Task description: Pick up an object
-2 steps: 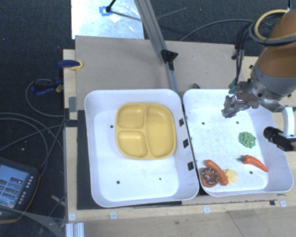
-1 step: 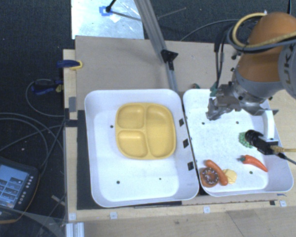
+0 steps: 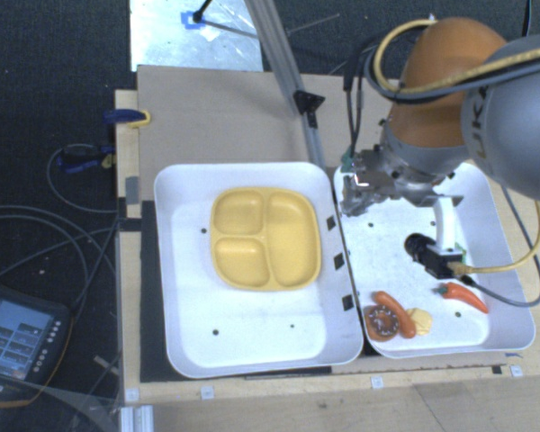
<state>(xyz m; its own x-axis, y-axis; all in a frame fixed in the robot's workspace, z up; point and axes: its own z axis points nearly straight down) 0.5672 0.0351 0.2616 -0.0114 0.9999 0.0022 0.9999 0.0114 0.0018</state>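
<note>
White bins, 2 of them, sit side by side on a bench. In the left bin [image 3: 189, 331] lies a yellow plate [image 3: 265, 238] with 3 compartments, resting flat near the middle. The gripper [image 3: 350, 205] hangs over the upper left corner of the right bin [image 3: 387, 250], just beside the shared wall; whether it is open or closed cannot be told. Well apart from it, along the right bin's lower edge, lie a brown doughnut [image 3: 379, 323] touching a red sausage [image 3: 389, 304], a small pale yellow piece [image 3: 420, 319] just beside them, and an orange chilli pepper [image 3: 464, 297].

text | arm [image 3: 519, 106]: partial letters "UK" | pendant screen [image 3: 9, 329]: unreadable
</note>
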